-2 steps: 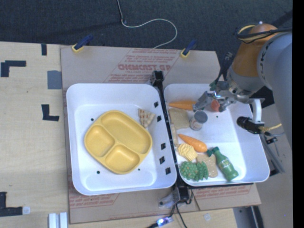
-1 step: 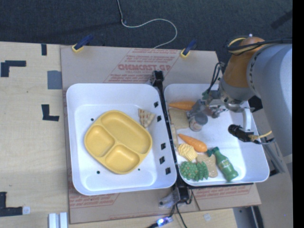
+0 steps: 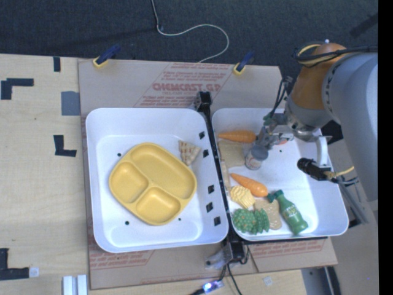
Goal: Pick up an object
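Observation:
My gripper (image 3: 255,158) hangs low in the upper left part of the right bin (image 3: 328,217), below the grey arm's orange band. An orange carrot (image 3: 236,136) lies just to its upper left. A second carrot (image 3: 249,184) lies just below it, and I cannot tell whether the gripper touches either one. Further down lie a yellow corn piece (image 3: 241,196), a green bunch of peas (image 3: 250,221), a tan cracker (image 3: 270,214) and a green bottle (image 3: 290,212).
The left bin (image 3: 101,134) holds a yellow divided plate (image 3: 153,182) and a small tan item (image 3: 189,152) by its upper right corner. A black divider rail (image 3: 212,165) runs between the bins. A white cable (image 3: 190,29) lies on the dark floor behind the bench.

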Available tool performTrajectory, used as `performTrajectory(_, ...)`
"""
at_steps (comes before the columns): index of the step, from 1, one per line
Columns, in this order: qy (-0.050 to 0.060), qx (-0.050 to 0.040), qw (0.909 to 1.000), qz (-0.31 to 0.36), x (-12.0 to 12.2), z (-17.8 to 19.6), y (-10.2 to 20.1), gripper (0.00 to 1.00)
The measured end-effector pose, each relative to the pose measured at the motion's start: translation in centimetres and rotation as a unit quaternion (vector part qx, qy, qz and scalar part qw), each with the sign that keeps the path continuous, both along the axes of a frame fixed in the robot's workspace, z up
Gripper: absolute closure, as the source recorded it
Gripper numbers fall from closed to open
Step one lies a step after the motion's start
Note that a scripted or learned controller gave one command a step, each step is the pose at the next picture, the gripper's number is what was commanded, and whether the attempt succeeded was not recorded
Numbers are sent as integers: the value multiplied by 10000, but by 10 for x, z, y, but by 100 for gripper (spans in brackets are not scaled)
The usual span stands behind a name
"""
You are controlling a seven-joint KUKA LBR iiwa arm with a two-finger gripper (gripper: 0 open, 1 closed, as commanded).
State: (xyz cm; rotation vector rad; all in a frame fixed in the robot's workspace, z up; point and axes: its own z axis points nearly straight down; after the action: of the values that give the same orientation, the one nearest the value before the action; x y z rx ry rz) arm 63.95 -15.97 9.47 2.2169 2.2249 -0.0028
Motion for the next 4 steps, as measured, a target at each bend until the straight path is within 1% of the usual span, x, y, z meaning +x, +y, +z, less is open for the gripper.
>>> performTrajectory(1,-20,7,10000,-9,10,48,0,100)
performTrajectory(3,-8,10,10000,-10,10,131,-5,100)
performTrajectory(4,13,14,10000,2,-9,120,44,100)
